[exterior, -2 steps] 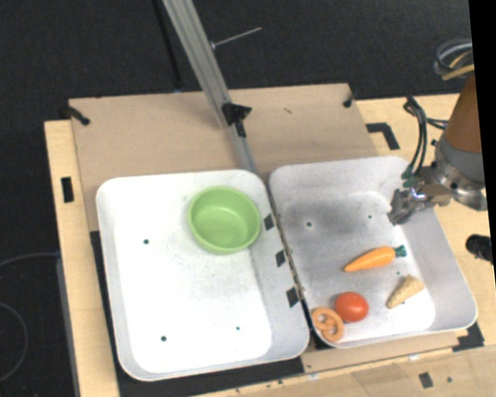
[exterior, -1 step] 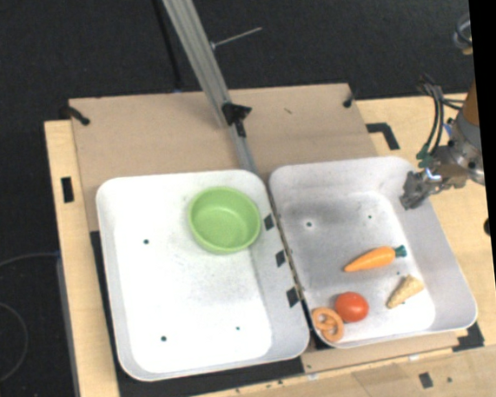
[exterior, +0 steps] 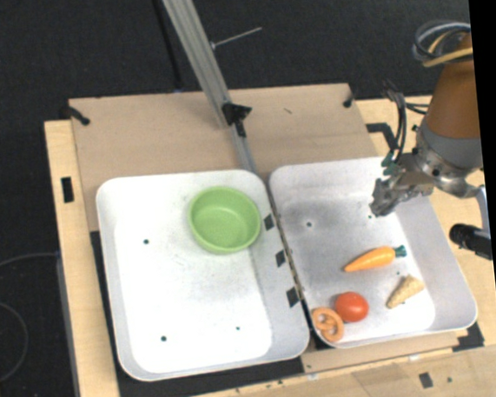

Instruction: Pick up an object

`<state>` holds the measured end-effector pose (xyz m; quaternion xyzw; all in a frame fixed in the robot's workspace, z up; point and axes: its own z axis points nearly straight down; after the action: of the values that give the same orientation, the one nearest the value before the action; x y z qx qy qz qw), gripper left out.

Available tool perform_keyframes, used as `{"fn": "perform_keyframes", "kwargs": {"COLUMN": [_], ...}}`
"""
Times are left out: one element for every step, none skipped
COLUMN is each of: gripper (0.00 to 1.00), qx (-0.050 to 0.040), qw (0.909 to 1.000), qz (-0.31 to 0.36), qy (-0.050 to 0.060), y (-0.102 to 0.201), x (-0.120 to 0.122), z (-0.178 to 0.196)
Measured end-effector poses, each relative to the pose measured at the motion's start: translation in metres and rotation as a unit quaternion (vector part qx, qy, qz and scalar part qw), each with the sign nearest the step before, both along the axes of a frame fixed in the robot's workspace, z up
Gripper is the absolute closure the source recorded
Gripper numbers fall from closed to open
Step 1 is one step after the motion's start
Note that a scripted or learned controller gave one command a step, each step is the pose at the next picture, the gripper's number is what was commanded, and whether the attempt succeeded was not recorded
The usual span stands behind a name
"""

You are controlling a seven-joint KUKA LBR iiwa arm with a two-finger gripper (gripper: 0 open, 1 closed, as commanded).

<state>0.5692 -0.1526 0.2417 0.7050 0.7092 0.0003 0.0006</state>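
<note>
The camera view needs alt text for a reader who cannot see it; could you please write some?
A grey arm's gripper hovers over the right bin, above a carrot, a tomato, a pretzel and a tan wedge. The left bin holds a green bowl.

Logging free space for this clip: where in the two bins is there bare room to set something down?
Left bin: everything below and left of the green bowl. Right bin: the upper-left floor, between the divider and the gripper. Crowded: its lower half, with carrot, tomato, pretzel, bread wedge.
</note>
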Motion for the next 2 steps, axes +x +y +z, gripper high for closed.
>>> {"fn": "perform_keyframes", "kwargs": {"gripper": [1.0, 1.0], "qx": [0.0006, 0.0003], "qw": [1.0, 1.0], "qz": [0.001, 0.0], "qy": [-0.001, 0.0], "y": [0.053, 0.101], "x": [0.005, 0.0], "z": [0.009, -0.002]}}
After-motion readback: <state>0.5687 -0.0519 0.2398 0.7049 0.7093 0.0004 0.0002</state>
